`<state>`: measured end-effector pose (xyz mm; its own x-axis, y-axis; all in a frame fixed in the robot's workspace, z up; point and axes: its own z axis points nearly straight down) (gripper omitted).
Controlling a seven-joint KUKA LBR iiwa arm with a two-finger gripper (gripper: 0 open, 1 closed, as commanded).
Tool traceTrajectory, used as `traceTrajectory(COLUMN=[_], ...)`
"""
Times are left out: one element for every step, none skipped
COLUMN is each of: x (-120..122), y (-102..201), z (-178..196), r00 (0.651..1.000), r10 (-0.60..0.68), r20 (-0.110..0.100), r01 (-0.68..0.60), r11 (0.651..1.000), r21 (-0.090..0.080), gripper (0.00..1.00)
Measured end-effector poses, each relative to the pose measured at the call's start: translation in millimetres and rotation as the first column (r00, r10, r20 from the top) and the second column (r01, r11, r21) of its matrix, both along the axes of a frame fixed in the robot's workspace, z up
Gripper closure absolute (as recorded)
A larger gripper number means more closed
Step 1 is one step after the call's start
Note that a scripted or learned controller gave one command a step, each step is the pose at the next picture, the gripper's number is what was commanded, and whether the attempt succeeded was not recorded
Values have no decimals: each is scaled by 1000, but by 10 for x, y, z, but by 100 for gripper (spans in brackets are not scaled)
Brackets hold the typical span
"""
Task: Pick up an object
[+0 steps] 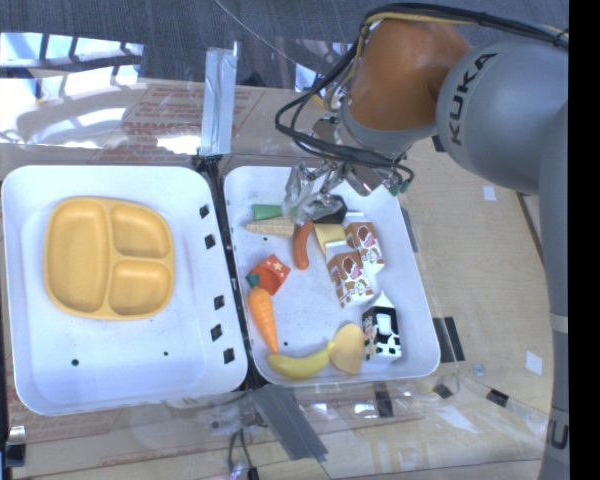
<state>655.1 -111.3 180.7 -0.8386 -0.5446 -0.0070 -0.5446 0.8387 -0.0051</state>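
Gripper (315, 200) is down at the far end of the right bin (420, 308), right over the sausage (302, 245) and corn (268, 228). Can't tell its state. Carrot (263, 316) and banana (298, 364) sit nearer. Yellow tray (108, 258) is in the left bin (20, 268).

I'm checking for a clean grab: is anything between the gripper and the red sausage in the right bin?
Nothing visible. The gripper hangs directly over the upper end of the red sausage. A pale corn cob and a yellow cheese block crowd its sides.
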Motion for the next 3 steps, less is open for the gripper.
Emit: traceTrajectory(x=[31, 32, -251], y=[-389, -977, -881], z=[761, 862, 7], r00=[910, 975, 961], r10=[414, 221, 278], r20=[-1, -2, -12], r01=[-414, -221, -278], r11=[910, 975, 961], r21=[-3, -2, 5], gripper=[100, 100, 100])
